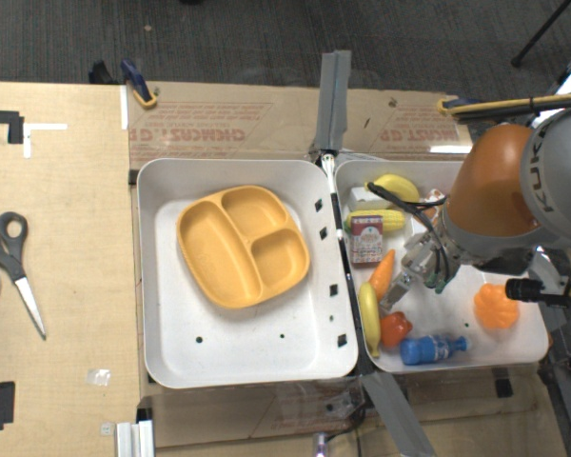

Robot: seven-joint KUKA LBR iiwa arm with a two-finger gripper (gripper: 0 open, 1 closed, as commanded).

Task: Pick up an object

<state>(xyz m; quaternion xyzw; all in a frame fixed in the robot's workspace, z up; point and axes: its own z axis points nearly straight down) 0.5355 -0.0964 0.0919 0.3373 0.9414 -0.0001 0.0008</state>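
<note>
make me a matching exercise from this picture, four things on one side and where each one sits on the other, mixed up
Things:
1. yellow divided plate
2. blue bottle
3. scissors
4. orange ball

Places:
A. on the bench, left of both bins
B. lying along the near edge of the right bin
C. in the left bin
D. right side of the right bin, under the arm

Pairs: 1-C, 2-B, 3-A, 4-D

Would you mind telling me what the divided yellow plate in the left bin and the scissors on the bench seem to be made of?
The divided yellow plate looks like moulded plastic with a matte to slightly satin finish: uniform colour, rounded ridges, soft highlights. The scissors appear to have bare metal blades, pale and reflective, with grey handle loops that are probably plastic, though the view is too small to be sure.
</note>
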